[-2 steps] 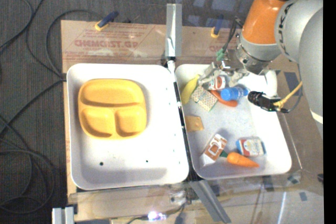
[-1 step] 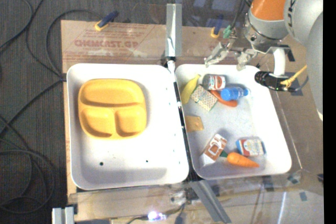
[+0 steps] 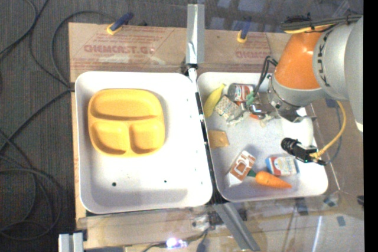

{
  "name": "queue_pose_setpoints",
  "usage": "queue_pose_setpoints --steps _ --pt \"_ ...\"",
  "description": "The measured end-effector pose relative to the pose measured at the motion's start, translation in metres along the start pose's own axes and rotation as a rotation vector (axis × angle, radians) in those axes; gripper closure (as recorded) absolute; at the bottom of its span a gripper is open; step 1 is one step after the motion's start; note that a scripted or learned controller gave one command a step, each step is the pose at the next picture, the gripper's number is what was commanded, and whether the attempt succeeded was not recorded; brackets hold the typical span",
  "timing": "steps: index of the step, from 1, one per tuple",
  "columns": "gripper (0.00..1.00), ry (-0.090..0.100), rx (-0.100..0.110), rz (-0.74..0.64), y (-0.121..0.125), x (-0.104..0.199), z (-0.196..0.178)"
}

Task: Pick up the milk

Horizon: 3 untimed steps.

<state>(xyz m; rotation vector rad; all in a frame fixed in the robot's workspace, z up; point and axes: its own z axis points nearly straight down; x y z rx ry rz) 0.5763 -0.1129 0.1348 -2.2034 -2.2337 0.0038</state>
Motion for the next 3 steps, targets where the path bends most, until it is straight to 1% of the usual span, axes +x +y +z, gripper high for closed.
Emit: queue_pose_setpoints --steps 1,2,3 --pt "0.0 -0.004 -0.015 -0.256 -0.041 -0.014 0.045" --pt "0.0 -0.012 -0.022 -0.446 -0.068 -0.004 0.045" --pt "0.0 -0.001 -0.003 -0.407 -0.092 0.033 -0.048"
